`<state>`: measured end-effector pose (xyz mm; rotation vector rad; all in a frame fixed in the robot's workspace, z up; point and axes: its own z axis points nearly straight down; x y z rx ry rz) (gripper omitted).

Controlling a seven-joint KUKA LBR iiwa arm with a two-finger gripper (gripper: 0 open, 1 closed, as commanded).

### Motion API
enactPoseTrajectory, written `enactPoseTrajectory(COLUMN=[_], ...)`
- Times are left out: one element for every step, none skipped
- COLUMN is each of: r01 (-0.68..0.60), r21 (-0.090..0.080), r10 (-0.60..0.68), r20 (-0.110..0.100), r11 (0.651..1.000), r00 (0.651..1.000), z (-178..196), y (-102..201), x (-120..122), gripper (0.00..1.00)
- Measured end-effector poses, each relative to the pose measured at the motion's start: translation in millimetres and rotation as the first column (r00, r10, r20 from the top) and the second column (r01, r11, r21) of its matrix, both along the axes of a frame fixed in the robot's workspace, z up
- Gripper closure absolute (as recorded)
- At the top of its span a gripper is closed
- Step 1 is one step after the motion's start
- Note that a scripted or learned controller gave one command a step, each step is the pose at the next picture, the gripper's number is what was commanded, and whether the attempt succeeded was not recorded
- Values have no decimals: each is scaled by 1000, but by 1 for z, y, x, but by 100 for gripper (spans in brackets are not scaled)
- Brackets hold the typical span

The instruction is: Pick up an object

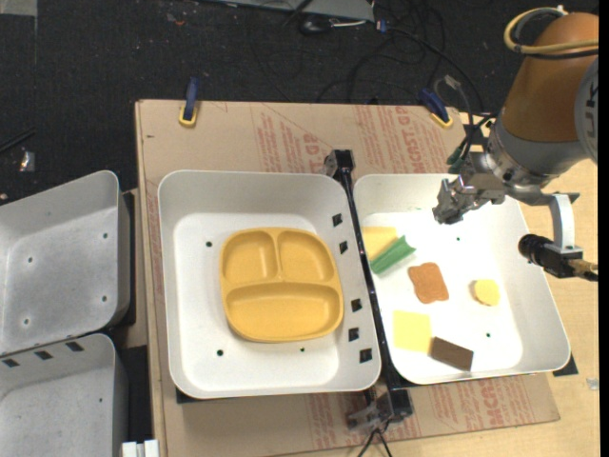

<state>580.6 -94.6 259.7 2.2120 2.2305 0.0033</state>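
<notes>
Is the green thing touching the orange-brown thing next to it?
Apart. The camera view shows bare white bin floor between the green thing and the orange-brown thing.

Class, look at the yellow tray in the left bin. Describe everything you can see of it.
The yellow tray is a rounded-corner dish that looks like moulded plastic, with three compartments: two small ones on the far side and one wide one nearer the camera. All three hold nothing. It lies flat and upright, slightly turned, near the middle of the left bin, resting on the white floor. Nothing else touches it.
</notes>
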Motion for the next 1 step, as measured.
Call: enactPoseTrajectory(r01=[-1], r21=[1], r10=[1], r20=[-4], r11=[1000], r00=[1000], z=[-6], y=[64], x=[-6], gripper=[100])
